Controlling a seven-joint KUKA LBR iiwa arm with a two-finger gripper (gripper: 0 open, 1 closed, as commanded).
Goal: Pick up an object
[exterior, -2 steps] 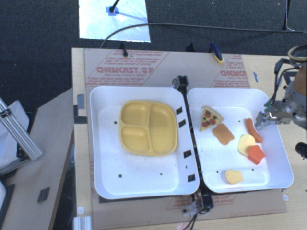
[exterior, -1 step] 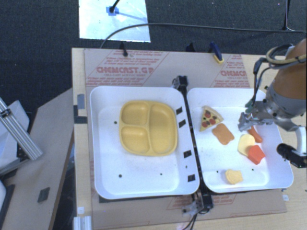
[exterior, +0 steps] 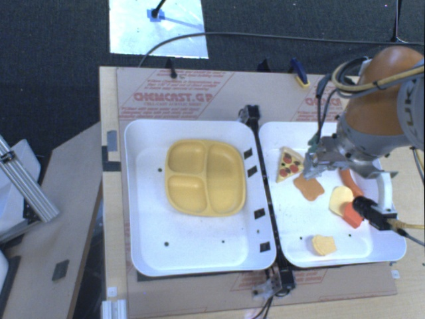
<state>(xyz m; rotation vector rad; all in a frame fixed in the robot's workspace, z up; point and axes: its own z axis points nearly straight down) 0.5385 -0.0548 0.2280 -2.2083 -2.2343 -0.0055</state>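
The right bin [exterior: 292, 248] holds toy food: a pizza slice [exterior: 289, 163] near its left wall, a flat orange-brown piece [exterior: 309, 188], a red sausage [exterior: 351, 181], a pale yellow piece [exterior: 340, 199] beside an orange-red one [exterior: 352, 216], and a yellow chunk [exterior: 324, 245] at the front. My gripper [exterior: 317, 165] hangs low over the bin, between the pizza slice and the orange-brown piece, its tip just above that piece. The arm's grey and orange body hides much of the bin's back right.
The left bin [exterior: 143, 244] holds a yellow divided plate [exterior: 202, 177]. A black divider with clips [exterior: 260, 185] runs between the bins. Cables cross the bench at the back, and a metal rail [exterior: 26, 185] lies off the bench to the left.
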